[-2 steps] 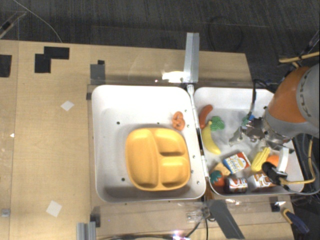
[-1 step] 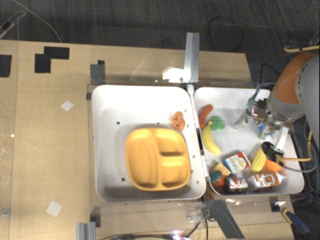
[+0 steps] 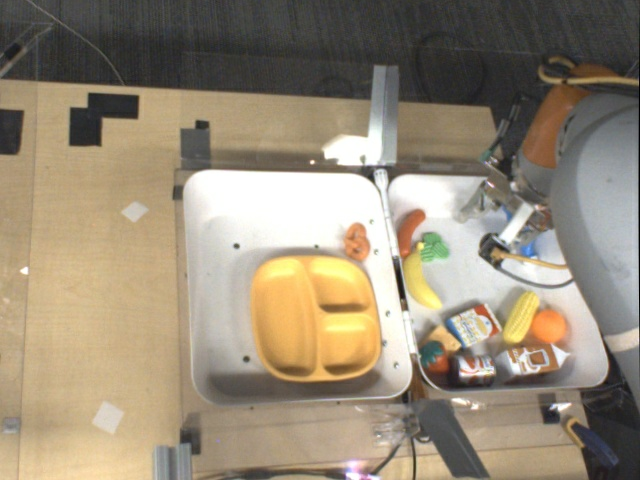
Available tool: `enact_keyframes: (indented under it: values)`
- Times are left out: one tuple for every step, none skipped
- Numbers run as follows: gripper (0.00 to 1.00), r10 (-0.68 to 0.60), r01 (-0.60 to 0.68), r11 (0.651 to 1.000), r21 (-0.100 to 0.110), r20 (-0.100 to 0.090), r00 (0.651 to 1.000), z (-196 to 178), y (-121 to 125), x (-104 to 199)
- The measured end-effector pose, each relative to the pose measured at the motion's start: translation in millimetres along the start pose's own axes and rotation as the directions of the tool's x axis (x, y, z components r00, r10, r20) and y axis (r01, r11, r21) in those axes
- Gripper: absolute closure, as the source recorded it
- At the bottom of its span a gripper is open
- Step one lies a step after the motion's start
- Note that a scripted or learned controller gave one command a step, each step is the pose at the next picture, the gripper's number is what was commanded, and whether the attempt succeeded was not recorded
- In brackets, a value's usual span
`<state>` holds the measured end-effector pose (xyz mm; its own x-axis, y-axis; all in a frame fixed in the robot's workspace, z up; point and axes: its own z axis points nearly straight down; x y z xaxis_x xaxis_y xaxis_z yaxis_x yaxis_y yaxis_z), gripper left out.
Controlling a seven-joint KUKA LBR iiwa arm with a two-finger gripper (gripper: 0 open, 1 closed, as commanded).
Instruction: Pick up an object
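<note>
- The arm (image 3: 600,228) comes in big and grey from the right, and its bulk covers the right bin's far right side, so whatever lies under it there can't be seen.
- The gripper (image 3: 505,213) sits over the upper right part of the right bin (image 3: 450,183), a tangle of metal and cable that is small and blurred.
- The fingers: I can't tell how wide they stand, and nothing can be made out between them.
- Whether the gripper touches the bin floor is unclear too; it is well apart from the toys lower down.
- In the right bin, a red sausage (image 3: 410,230) lies near the divider, with a green broccoli (image 3: 432,249) just beside it.
- A banana (image 3: 420,280) runs down along the left wall, below those two.
- Lower right, a corn cob (image 3: 521,315) leans next to an orange (image 3: 548,327), which the arm crowds.
- Along the near wall stand a small carton (image 3: 473,325), a dark can (image 3: 473,369) and a second carton (image 3: 527,361); their labels are too small to read.
- A small red and green piece (image 3: 433,354) is tucked at the near left corner, hard to identify.
- The left bin (image 3: 220,228) holds a yellow divided tray (image 3: 315,316) and a small orange toy (image 3: 356,240) near the divider.
- Both bins rest on the table (image 3: 90,298).
</note>
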<state>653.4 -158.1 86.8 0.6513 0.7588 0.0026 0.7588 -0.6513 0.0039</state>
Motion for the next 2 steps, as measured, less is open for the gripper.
enact_keyframes:
  values:
    - [0.00, 0.361, -0.361, 0.933, -0.002, -0.001, 0.933, -0.7, -16.7, -24.0]
    - [0.00, 0.361, -0.361, 0.933, -0.002, -0.001, 0.933, -0.8, -16.6, -24.0]
